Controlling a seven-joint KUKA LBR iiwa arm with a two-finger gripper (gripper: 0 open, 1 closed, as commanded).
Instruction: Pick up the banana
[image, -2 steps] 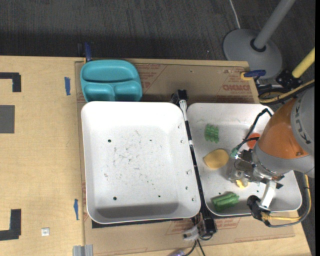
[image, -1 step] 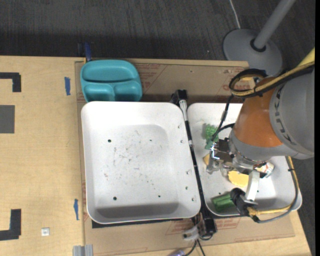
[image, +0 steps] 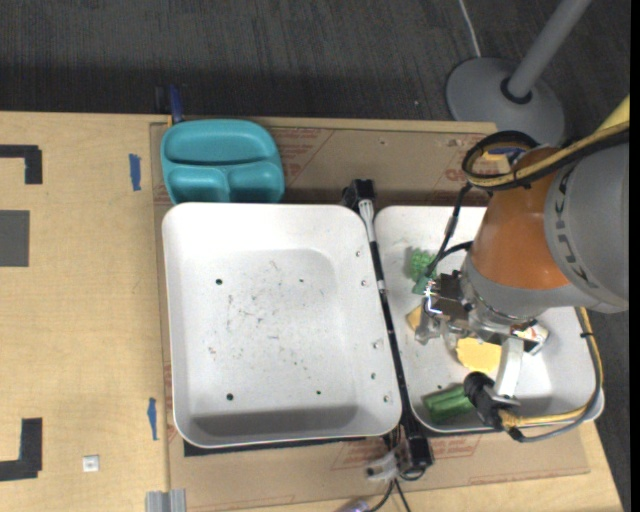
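The grey arm (image: 560, 230) reaches over the right bin (image: 570, 385), its gripper (image: 440, 312) low among a yellow banana (image: 478, 352), a green piece (image: 420, 264) and a green cylinder (image: 445, 402), beside the left bin (image: 270, 320).

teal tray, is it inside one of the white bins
No, the teal tray sits on the bench beyond the far edge of the left white bin, outside both bins.

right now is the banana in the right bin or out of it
In. Yellow banana patches lie on the right bin floor, mostly hidden beneath the end effector; lifted or not, cannot tell.
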